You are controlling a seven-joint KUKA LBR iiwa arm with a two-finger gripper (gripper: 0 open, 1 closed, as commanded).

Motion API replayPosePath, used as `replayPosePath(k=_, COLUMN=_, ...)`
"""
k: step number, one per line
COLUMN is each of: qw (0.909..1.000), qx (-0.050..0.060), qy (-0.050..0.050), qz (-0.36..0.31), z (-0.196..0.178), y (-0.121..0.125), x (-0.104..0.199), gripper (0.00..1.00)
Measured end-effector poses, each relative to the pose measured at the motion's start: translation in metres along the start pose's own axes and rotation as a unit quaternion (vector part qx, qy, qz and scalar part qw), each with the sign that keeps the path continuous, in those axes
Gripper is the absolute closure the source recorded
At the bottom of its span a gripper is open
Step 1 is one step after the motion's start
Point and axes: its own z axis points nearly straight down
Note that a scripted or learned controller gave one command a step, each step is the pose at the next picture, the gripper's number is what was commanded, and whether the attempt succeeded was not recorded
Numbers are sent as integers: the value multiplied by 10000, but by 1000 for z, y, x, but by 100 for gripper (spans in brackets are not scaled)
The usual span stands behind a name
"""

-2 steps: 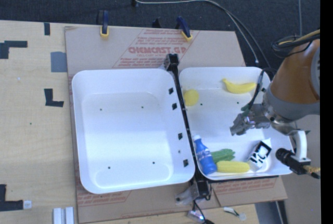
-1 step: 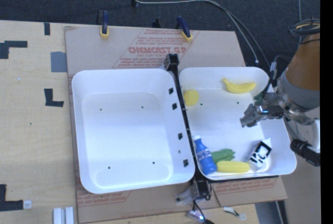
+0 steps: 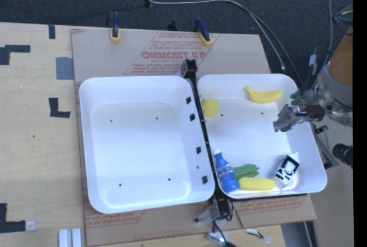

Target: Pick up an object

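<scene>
The right bin [image 3: 261, 140] holds a yellow banana [image 3: 264, 94] at its far side and a small yellow lemon-like piece [image 3: 210, 107] by the divider. Along its near edge lie a blue bottle [image 3: 225, 172], a green piece [image 3: 245, 171], a yellow corn-like piece [image 3: 256, 184] and a black-and-white box [image 3: 286, 170]. My gripper [image 3: 287, 119] hangs over the bin's right side, above bare floor, with nothing seen between its fingers. The fingers look close together, but their state is unclear.
The left bin [image 3: 103, 125] sits beside the right one, joined by a black clamp strip [image 3: 198, 125]. Both rest on a cardboard sheet [image 3: 166, 54] held by blue-and-yellow clamps [image 3: 115, 27]. Cables run across the dark floor behind.
</scene>
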Motion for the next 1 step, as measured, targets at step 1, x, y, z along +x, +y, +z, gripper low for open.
replayPosePath(k=1, qw=10000, qx=28, qy=5, qz=-18, z=22, y=11, x=50, gripper=100)
